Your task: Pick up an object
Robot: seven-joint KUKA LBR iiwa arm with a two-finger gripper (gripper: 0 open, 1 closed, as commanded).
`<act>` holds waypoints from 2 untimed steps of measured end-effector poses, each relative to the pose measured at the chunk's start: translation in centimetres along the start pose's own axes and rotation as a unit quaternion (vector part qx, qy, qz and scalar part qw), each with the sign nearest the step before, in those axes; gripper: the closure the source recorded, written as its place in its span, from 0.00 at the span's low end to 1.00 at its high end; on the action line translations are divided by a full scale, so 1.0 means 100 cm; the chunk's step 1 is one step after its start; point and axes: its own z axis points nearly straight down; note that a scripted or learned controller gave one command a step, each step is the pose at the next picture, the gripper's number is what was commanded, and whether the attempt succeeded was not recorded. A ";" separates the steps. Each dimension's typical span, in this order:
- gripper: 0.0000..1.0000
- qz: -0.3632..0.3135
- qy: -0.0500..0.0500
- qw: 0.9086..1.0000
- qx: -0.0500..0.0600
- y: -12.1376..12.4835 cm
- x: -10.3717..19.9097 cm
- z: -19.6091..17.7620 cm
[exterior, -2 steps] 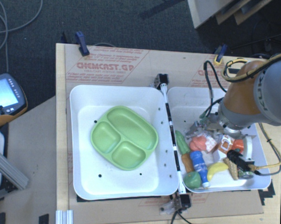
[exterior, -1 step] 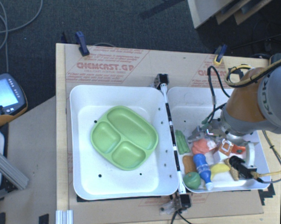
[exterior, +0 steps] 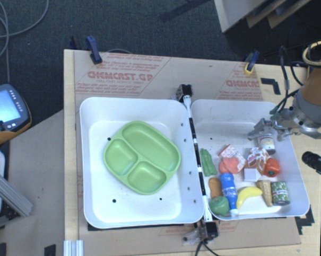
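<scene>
Where toys crowd the right bin (exterior: pixel 301 178), gripper (exterior: pixel 266 139) just above.

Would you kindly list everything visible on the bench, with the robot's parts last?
Bins: two, white, side by side on the bench.
Tray: one, green, three compartments, in the left bin.
Cucumber: one, green, right bin by the divider.
Bottle: one, blue, right bin front.
Banana: one, yellow, right of the bottle.
Can: one, green, front right corner.
Tomato: one, orange-red, above the can.
Clamps: two, blue, back edge.
Arm: one, grey and orange, right side.
Tool: one, grey, over the right bin.
</scene>
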 end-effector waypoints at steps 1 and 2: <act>0.00 -0.002 0.005 1.000 0.003 0.036 -0.027 0.083; 0.00 -0.003 0.008 1.000 0.006 0.035 -0.028 0.081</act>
